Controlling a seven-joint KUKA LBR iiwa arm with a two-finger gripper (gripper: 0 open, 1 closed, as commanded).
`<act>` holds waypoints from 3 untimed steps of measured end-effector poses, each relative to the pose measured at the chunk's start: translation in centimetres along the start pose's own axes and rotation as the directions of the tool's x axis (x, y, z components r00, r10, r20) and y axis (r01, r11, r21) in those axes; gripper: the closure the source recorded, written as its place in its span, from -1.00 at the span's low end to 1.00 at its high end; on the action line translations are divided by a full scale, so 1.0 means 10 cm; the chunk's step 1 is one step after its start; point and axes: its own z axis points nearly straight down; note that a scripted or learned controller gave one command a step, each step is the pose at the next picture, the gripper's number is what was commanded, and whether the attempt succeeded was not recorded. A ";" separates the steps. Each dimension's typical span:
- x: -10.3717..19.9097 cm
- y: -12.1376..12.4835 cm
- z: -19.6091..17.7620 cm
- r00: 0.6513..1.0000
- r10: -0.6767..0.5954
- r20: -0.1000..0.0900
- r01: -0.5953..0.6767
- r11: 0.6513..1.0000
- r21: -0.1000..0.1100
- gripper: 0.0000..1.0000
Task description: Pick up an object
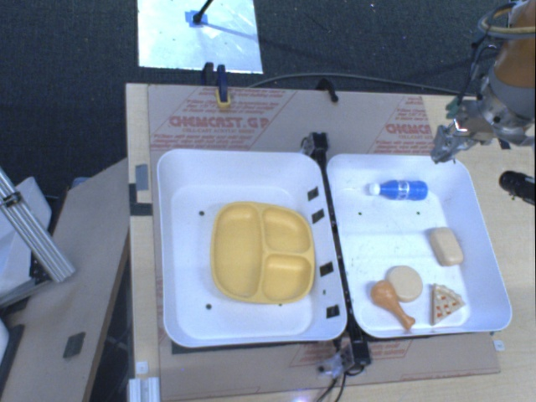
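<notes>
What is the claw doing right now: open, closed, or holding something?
Claw: above the back right corner of the right bin, nothing seen in it; open or closed cannot be told.

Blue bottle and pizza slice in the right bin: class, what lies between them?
In the camera view, the tan bread roll lies between the blue bottle and the pizza slice, near the right bin's right wall.

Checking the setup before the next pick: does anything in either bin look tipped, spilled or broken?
The blue bottle lies on its side near the back of the right bin, cap toward the centre divider. Nothing looks spilled or damaged; the yellow tray sits flat in the left bin.
</notes>
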 end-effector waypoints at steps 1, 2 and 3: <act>0.55 -0.04 0.13 1.000 -0.003 -0.004 0.003 1.000 0.008 1.00; 1.12 0.05 0.10 1.000 -0.005 -0.004 0.005 1.000 0.006 1.00; 1.67 0.11 0.09 1.000 -0.005 -0.004 0.005 1.000 0.006 1.00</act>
